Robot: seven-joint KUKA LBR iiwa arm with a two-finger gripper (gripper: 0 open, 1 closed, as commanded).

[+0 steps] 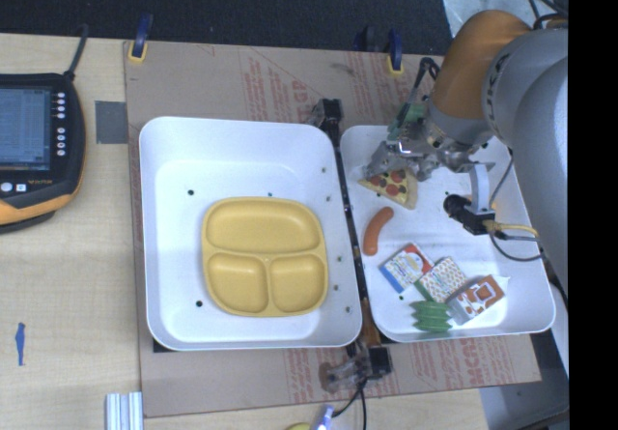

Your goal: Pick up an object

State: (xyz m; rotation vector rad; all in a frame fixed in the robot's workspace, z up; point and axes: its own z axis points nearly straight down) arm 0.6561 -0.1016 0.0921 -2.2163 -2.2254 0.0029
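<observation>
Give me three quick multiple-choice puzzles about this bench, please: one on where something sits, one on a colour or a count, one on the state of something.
1. Where does the divided plate lie?
A. In the left bin
B. In the right bin
C. On the bare bench

2. What colour is the divided plate?
A. Blue
B. Yellow
C. Black

3. How does the toy hot dog stand?
A. Gripped and lifted by the arm
B. Lying loose on the right bin's floor
C. Resting on the plate

Answers:
1 A: the plate sits in the middle of the left bin.
2 B: all three of its compartments are pale yellow.
3 B: it lies on the white floor, apart from the gripper, which is over the toy pizza slice.
</observation>
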